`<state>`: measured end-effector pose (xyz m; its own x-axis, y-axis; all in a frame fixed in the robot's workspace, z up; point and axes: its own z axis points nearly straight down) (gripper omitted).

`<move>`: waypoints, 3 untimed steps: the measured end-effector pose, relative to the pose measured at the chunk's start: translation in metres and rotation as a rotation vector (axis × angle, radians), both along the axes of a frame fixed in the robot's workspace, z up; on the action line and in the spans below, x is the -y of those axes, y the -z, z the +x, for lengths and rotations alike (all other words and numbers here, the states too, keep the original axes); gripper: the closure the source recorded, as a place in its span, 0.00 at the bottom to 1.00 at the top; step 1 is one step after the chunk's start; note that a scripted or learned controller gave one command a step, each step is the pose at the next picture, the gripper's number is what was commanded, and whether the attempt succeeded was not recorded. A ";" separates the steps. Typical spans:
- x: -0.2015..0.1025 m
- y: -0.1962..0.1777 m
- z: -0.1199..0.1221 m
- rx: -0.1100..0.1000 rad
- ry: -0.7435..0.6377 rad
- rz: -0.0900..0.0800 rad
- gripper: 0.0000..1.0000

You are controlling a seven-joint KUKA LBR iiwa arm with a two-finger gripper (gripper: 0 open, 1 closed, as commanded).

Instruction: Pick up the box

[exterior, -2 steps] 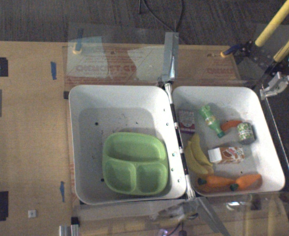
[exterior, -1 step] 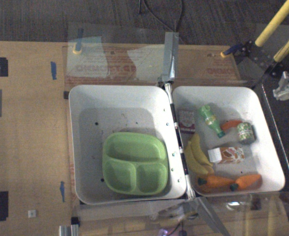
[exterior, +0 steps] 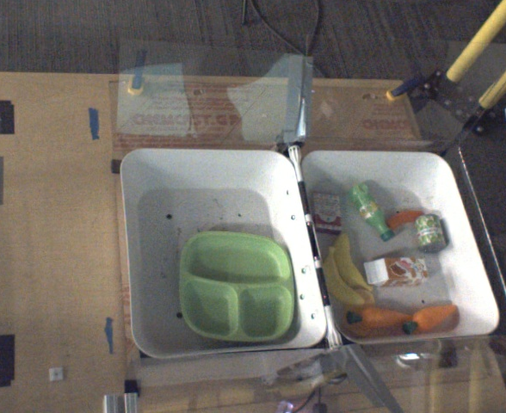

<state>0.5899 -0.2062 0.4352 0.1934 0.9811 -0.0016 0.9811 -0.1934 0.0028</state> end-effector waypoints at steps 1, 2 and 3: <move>-0.003 -0.011 0.002 0.004 -0.006 -0.003 1.00; 0.009 -0.001 0.078 0.001 0.150 0.000 1.00; 0.005 -0.012 0.080 0.005 0.143 -0.003 1.00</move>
<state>0.6701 -0.2111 0.4473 0.3314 0.9435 -0.0035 0.9434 -0.3314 0.0085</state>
